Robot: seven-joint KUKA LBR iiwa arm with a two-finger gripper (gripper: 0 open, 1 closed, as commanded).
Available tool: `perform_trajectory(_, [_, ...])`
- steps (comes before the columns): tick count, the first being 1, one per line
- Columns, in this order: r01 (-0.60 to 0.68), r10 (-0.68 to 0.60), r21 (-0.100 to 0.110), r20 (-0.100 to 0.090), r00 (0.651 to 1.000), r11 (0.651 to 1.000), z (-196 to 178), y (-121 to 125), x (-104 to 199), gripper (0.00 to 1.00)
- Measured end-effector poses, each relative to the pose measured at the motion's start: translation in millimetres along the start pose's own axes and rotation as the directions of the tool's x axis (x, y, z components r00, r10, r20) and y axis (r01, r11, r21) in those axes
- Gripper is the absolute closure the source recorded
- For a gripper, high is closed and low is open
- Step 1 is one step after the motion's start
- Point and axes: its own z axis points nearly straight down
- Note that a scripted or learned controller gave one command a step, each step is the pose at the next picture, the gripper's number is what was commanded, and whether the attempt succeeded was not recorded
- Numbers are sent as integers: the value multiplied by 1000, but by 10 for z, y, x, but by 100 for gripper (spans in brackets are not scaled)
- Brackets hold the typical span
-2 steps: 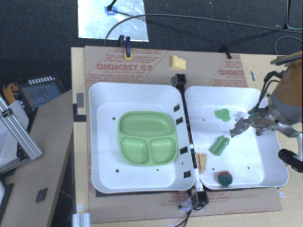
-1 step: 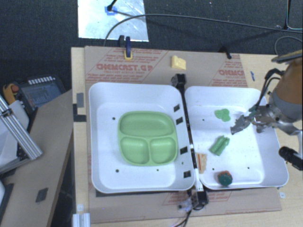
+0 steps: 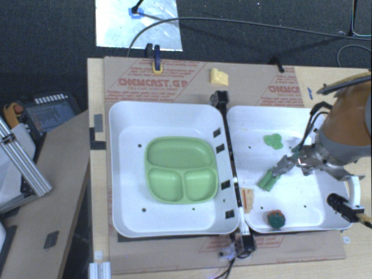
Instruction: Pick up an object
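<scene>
So the left bin (image 3: 125, 121) has a green divided tray (image 3: 179, 169) in it. Right bin (image 3: 256, 121) holds a green block (image 3: 267, 181), a green leafy bit (image 3: 272, 139), a small ball (image 3: 275, 218) and an orange strip (image 3: 248, 200). Gripper (image 3: 283, 166) is right by the block's top end, can't tell its state.

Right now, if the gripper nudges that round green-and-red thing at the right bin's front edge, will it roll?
Probably: the round object looks ball-shaped and sits loose on the right bin's smooth floor. It looks small, so likely light. The nearby front wall may stop it.
</scene>
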Motion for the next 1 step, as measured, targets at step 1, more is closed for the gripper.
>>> perform_trajectory(1, [-1, 1, -5, 1, 1000, 1000, 506, 13, 0, 0])
